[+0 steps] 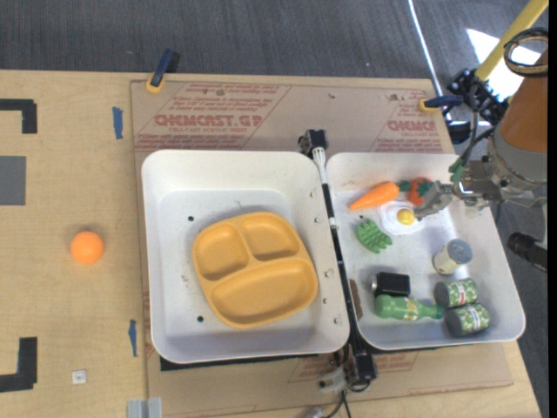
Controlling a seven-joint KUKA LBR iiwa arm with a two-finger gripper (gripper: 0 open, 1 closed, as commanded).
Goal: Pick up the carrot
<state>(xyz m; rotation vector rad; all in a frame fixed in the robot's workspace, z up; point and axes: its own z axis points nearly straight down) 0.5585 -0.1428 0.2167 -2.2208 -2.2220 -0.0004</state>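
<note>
While the arm (522, 129) reaches in from the right, its gripper (432, 198) hangs over the right bin (513, 307), near its far edge; whether the jaws are open or closed, I cannot tell; the carrot (374, 196) lies just left of it in that bin, tip pointing left, beside a fried egg (402, 219); a yellow tray (255, 269) sits in the left bin (165, 233); an orange ball (87, 247) rests on the bench.
</note>
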